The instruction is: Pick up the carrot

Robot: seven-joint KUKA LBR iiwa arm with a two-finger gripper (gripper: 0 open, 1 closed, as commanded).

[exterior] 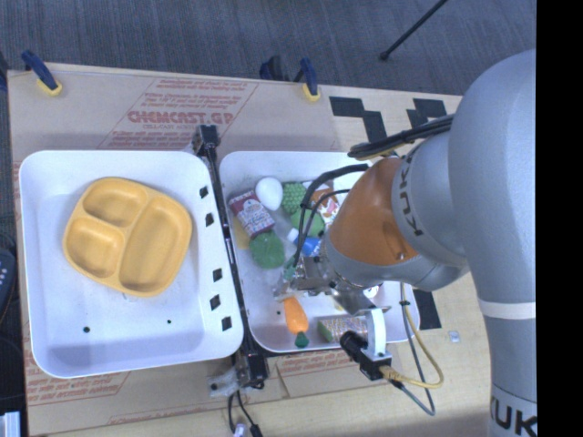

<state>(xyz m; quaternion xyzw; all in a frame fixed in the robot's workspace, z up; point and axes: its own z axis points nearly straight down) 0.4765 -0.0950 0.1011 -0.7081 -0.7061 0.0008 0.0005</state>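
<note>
The carrot [295, 317] lies in the right bin [239, 173] near its front wall, orange body with the green tip pointing toward that wall, and the gripper [305, 285] hangs just above its upper end, the wrist hiding the fingers so I cannot tell how they are set. The risk, as I judge it, is crowding: a green round item [268, 250] and a packet [253, 214] sit close behind, a flat packet [344, 326] lies just beside the carrot, and a descent slightly off could pinch a neighbour or nudge the carrot against the wall
</note>
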